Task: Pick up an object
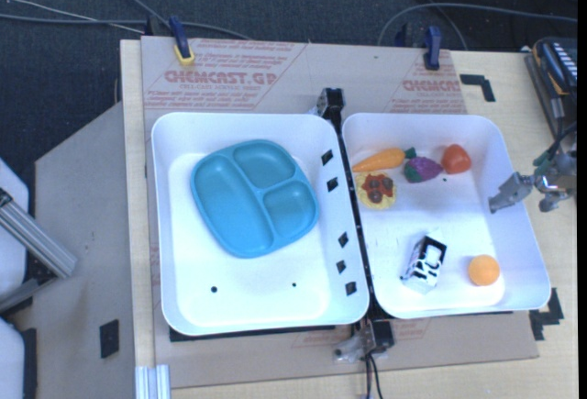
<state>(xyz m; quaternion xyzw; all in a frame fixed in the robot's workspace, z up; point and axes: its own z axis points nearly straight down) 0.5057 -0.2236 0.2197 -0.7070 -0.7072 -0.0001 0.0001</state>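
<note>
From where I stand the gripper (510, 193) hangs at the right rim of the right bin (459, 232), holding nothing, though I cannot tell how it is set; it could easily clip that rim on its way in, or come down between things and close on air. Inside that bin lie a carrot (379, 160), a purple fruit (422, 168), a tomato (456, 159), a small pizza (377, 190), a black-and-white carton (424, 263) and an orange (483, 270), any of them fair game. The left bin (183, 232) holds a blue divided plate (254, 197).

The pincer (510, 193) hangs over the right bin's (514, 296) right rim, near the tomato (456, 159) and orange (483, 270).
</note>
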